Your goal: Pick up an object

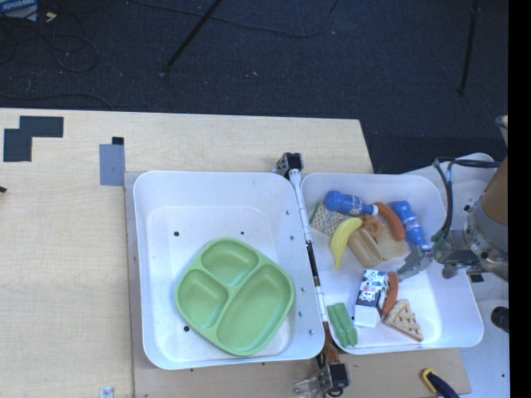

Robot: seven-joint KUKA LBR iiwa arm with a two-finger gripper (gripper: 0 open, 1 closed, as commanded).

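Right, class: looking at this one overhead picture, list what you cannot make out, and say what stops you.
- The pincer: too small and blurred over the right bin to read.
- The arm: cut off by the right edge.
- The tan item under the banana: partly covered, identity unclear.
- The yellow-handled tool: cut off by the bottom edge.
- Print on the small carton: too small to read.

Toys (370,247) crowd right bin (448,326); its right side bare

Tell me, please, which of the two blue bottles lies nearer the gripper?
The blue bottle at the right, beside the gripper; the other blue bottle lies farther left, above the banana.
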